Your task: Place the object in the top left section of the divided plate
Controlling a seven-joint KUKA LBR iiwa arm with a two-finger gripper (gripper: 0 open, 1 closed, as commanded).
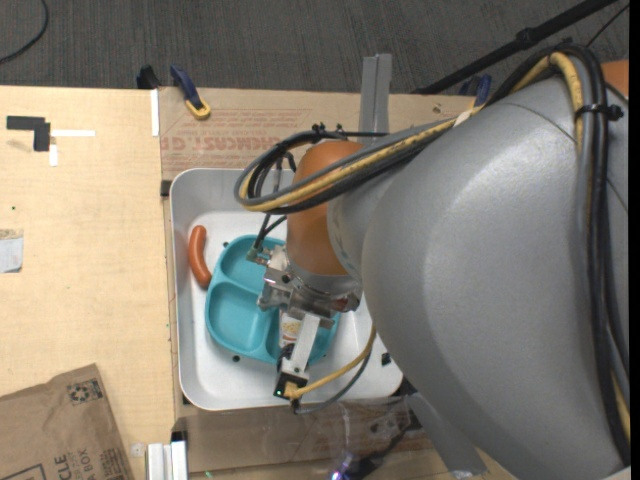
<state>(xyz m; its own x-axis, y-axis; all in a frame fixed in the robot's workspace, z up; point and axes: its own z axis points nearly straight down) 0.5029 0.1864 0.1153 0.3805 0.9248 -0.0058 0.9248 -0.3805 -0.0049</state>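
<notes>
counter [80, 298]: pale board, dark carpet floor [200, 18] beyond | white bin [184, 268]: teal divided plate [228, 313], orange sausage [199, 256] beside its left edge | claw [297, 313]: over plate, grip impossible to tell

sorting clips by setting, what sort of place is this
Most likely a robotics lab or test bench rather than a kitchen. A large grey robot arm reaches over a white bin holding a teal divided plate. The bin sits on a cardboard-topped bench with a clamp at its edge.
</notes>
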